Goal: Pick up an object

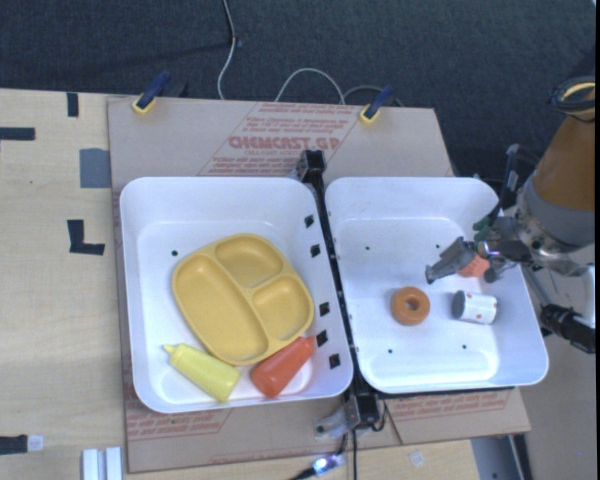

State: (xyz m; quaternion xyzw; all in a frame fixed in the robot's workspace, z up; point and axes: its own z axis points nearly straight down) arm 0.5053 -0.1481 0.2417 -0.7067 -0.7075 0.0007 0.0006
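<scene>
hand (458, 261) over right bin (380, 218), small orange piece (476, 265) at fingers

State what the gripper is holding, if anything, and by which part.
It cannot be told: the gripper sits over the right bin with something orange at it, too blurred to confirm a hold.

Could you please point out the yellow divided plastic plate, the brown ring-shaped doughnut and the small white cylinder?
Yellow divided plastic plate (212, 303), camera view, its large compartment.
Brown ring-shaped doughnut (411, 315), camera view, its near rim.
Small white cylinder (477, 308), camera view, its side.
</scene>
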